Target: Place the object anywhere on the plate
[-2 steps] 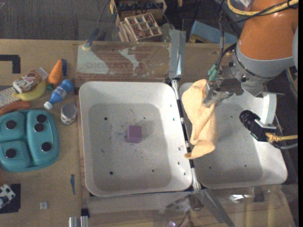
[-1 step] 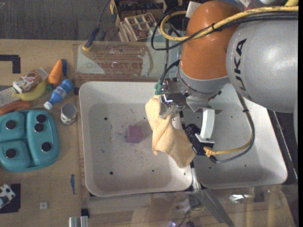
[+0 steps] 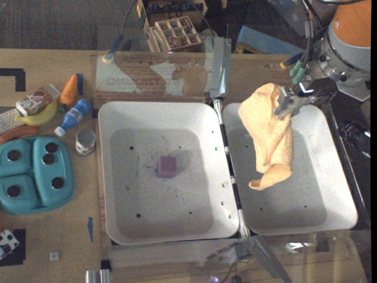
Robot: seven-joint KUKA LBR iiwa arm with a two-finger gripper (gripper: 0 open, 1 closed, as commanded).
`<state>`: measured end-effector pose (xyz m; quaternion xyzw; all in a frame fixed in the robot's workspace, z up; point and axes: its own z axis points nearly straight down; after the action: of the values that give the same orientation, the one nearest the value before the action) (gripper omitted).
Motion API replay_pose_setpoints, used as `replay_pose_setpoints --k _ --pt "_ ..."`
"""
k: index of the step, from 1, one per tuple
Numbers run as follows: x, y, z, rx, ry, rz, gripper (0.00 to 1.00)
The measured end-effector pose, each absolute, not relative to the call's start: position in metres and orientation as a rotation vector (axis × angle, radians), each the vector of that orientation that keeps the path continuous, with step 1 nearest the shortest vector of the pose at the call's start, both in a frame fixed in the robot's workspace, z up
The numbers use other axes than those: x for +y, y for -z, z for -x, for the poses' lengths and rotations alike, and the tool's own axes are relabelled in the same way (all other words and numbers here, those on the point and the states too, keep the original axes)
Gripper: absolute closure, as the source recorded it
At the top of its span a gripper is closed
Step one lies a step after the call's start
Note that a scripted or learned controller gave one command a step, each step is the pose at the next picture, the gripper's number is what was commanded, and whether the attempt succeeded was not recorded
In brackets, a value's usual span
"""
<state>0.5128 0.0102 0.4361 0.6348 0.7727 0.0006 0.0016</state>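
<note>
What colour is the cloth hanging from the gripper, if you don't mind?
Pale yellow-orange; the cloth shows best in the camera view.

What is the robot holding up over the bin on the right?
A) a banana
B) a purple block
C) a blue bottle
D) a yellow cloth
D: the yellow cloth hangs down from the gripper, pinched at its top edge between the fingers, over the right bin. The purple block lies in the left bin.
</note>
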Motion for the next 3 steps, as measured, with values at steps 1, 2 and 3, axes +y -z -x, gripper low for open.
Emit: replay_pose_setpoints --k 1,2,3 --pt "0.092 -0.321 -0.479 2.295 0.003 -2.147 1.00" --pt "0.157 -0.435 -0.479 2.159 0.000 -2.281 1.00" --pt "0.080 -0.434 -0.479 1.932 0.007 -2.480 1.00"
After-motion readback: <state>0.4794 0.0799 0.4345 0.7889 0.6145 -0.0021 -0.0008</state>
